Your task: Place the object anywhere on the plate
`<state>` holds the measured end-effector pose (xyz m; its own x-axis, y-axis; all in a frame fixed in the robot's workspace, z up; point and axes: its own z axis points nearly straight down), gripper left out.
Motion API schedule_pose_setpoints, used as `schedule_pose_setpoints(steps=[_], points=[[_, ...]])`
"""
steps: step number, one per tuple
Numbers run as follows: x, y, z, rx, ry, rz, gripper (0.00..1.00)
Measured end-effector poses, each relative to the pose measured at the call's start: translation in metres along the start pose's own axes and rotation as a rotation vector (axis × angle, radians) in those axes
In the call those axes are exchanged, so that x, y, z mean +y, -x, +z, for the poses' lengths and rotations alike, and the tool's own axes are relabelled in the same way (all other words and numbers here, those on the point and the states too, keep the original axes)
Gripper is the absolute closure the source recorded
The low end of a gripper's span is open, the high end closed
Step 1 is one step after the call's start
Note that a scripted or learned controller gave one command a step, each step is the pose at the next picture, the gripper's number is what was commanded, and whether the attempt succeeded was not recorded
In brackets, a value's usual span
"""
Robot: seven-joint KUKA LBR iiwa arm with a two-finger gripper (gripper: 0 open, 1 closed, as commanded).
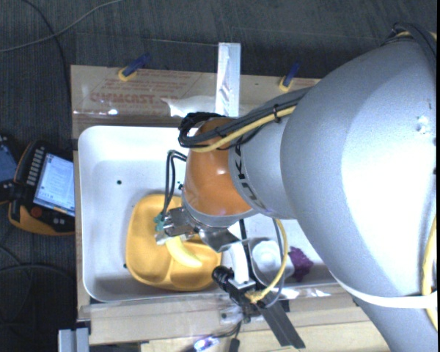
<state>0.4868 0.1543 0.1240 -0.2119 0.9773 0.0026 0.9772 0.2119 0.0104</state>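
Plate: yellow plate [150, 251] lies in the left bin [103, 189], toward its near edge, roughly square with rounded corners.
Object: pale yellow curved thing [185, 252], banana-like, lies on the plate's right half, just under my wrist.
Jaws: I place my jaws [177, 229] right above that object, at or very near it; my own orange band [214, 176] and wrist housing cover them, so open, closed or holding, I cannot tell.
Progress: object looks to be resting on the plate already, so I judge the placing itself done or nearly done. What is left: confirm release, lift clear.
Caveat: contact between object and plate is a judgement; part of the object is under my wrist.
Hidden: most of the right bin [308, 288] is behind my arm [352, 174]; something purple [301, 262] and a white round item [264, 255] peek out there, too covered to identify.
Cut off: near worktop [95, 314] edge, cluttered by cables and a black fitting [238, 288].
Outside: pendant with lit screen [48, 189] on the floor to the left.
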Motion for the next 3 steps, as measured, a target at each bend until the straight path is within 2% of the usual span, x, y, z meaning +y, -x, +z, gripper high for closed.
schedule_pose_setpoints(steps=[1,2,3], points=[[-0.014,0.052,-0.059,-0.004,-0.015,0.031,1.00],[-0.005,0.004,-0.055,-0.002,-0.016,-0.122,1.00],[-0.005,0.004,-0.063,-0.002,-0.019,-0.121,1.00]])
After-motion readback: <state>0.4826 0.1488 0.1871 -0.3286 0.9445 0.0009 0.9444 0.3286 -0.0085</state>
